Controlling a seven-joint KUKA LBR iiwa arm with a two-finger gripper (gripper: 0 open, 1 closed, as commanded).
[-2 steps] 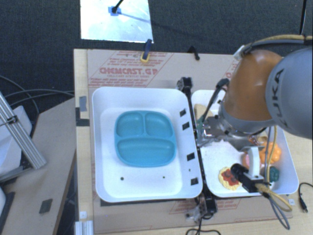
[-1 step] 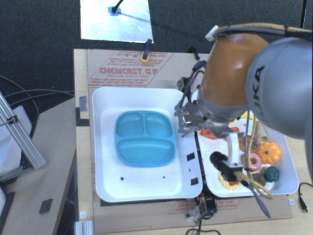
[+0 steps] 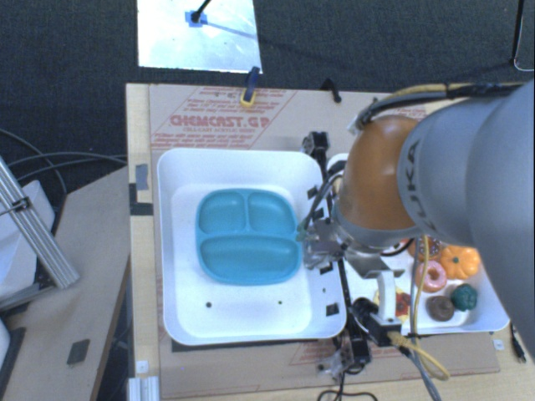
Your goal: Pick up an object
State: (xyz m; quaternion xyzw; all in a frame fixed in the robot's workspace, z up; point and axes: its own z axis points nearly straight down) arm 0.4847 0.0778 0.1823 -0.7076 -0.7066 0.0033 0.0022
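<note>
Bench [image 3: 142, 307] topped with printed cardboard sheet [image 3: 221, 119], two shallow white bins side by side, left bin [image 3: 242, 165], right bin [image 3: 481, 320]

Blue plate [image 3: 247, 236] — smooth matt plastic. White bin [image 3: 242, 312]: smooth plastic, slight sheen. Bench sheet [image 3: 219, 119] looks like printed brown paper (masking film, maybe). Arm [image 3: 472, 170] — satin grey metal, glossy orange band [image 3: 376, 182].

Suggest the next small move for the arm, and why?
Probably lower straight down toward the blue plate's right edge. The gripper sits over the left bin's right side, at that rim, with nothing seen held. The toys lie in the right bin under the arm, a longer shift away.
</note>
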